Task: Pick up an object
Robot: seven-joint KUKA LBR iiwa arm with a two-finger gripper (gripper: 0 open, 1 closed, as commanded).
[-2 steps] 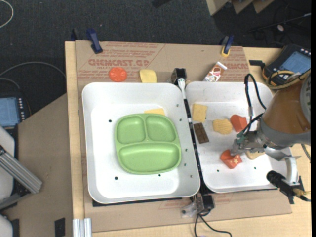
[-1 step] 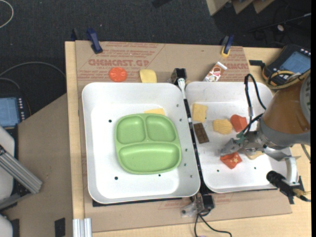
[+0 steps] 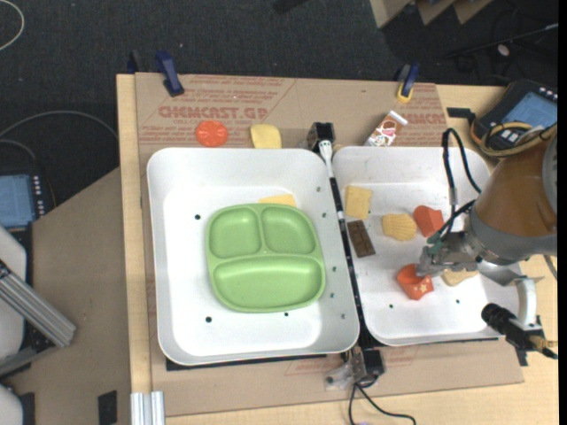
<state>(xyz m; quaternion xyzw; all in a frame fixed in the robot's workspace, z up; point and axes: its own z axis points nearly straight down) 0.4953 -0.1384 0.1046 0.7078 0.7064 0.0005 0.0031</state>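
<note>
So the arm's reaching in from the right and its gripper [image 3: 431, 268] is low in the right bin [image 3: 381, 321], right over a red block [image 3: 413, 282] at lower centre of that bin. Looks like the approach-and-grab step to me. Can't tell how the jaws are set from this angle, or whether the block is actually between them. A tan piece [image 3: 457, 277] sits just beside it, and another red piece [image 3: 427, 218] and a yellow one [image 3: 399, 227] lie a bit higher up. Next move probably needs a clean close on the block, then a straight lift without nudging the neighbours.
</note>
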